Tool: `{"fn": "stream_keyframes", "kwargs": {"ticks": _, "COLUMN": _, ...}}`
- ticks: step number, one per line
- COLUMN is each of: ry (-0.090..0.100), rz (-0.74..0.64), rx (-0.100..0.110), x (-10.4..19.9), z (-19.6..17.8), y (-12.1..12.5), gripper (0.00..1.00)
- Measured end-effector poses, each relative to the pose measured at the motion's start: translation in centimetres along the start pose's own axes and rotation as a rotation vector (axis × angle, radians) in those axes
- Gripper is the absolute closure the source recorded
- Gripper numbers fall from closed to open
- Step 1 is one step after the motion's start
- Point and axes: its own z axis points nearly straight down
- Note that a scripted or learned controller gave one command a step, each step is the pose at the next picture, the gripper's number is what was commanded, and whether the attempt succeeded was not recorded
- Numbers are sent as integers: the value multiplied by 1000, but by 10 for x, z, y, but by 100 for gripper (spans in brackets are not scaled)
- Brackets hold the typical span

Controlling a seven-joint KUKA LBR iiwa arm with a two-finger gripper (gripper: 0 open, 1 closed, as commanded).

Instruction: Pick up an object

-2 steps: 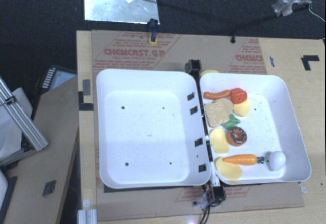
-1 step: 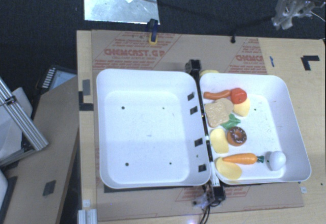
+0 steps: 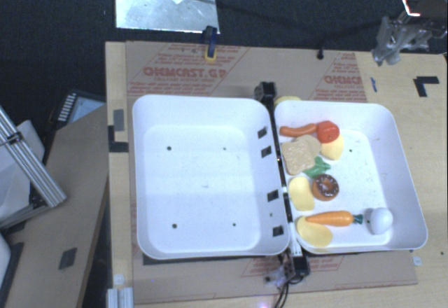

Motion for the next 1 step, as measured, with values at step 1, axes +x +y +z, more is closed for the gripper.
{"fn": "stream_keyframes", "kwargs": {"ticks": 1, "ry": -4, "rz": 8, "rx": -2, "x": -60, "z": 15, "y": 103, "gripper": 100}}
